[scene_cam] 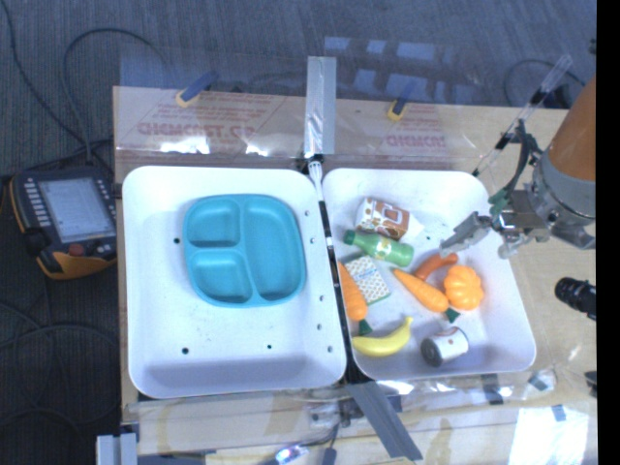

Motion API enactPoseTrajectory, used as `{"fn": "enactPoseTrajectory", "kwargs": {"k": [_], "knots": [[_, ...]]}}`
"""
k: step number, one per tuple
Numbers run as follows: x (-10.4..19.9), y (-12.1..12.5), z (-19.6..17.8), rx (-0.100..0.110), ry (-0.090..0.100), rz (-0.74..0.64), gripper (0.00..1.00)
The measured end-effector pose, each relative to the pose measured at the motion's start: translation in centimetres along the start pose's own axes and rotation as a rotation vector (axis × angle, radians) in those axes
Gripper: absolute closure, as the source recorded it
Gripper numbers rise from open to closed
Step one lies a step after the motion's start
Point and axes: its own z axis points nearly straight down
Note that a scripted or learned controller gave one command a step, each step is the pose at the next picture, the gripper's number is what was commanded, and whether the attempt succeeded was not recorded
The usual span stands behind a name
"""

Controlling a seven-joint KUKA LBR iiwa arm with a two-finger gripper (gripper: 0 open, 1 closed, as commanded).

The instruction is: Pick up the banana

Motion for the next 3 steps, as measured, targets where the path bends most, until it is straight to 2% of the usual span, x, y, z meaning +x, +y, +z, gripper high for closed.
{"fn": "enactPoseTrajectory", "kwargs": {"k": [1, 2, 3], "knots": [[0.1, 0.1, -0.8, 0.002, 0.001, -0.002, 1.0], [0.1, 3.4, -7.7, 0.001, -0.003, 0.809, 1.0], [0.1, 3.4, -8.5, 0.004, -0.008, 0.808, 1.0]]}}
